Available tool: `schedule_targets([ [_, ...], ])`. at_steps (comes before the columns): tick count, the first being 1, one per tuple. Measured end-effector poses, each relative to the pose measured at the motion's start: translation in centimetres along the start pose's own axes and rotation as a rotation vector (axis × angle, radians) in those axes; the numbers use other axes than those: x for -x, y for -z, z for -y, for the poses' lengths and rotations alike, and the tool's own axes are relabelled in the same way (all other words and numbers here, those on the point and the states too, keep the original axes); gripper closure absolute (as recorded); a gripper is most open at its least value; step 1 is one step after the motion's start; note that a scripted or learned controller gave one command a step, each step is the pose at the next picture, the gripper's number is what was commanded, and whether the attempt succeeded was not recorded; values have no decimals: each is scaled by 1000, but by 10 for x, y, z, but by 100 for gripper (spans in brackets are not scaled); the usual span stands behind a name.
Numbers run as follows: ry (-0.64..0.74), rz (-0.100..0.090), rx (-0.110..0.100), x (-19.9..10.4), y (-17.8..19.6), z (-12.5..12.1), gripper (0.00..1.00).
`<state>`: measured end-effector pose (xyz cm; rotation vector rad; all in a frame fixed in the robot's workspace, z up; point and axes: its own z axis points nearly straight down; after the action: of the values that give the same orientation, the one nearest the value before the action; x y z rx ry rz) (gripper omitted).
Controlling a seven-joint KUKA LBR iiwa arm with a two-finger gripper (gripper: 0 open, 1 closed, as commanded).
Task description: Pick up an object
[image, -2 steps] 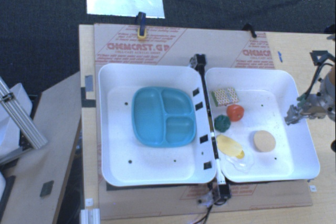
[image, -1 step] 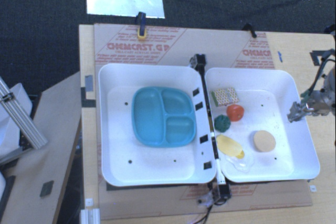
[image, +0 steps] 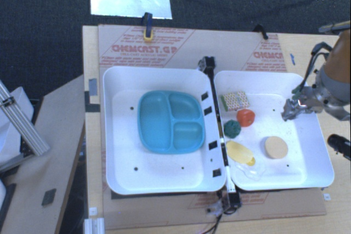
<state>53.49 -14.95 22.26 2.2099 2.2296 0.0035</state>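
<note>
Camera view: gripper (image: 289, 111) hangs over the right bin's (image: 315, 170) right half, nothing visibly between its tips; can't tell its state. Objects sit in that bin's left part: patterned block (image: 235, 100) at top, red tomato (image: 245, 117) below it, dark green ball (image: 232, 128) just beside that, yellow piece (image: 240, 152) near the divider, tan disc (image: 276, 147) nearest the gripper. Left bin (image: 118, 167) holds a blue divided plate (image: 169, 121).

robotics lab, KUKA arm (image: 335, 76), clamped bench (image: 93, 63), white bins (image: 109, 118)
</note>
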Motion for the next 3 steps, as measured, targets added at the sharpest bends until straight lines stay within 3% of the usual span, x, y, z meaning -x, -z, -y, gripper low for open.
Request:
schedule_targets([
  [3, 0, -1, -1, -170, -14, -51, 100],
])
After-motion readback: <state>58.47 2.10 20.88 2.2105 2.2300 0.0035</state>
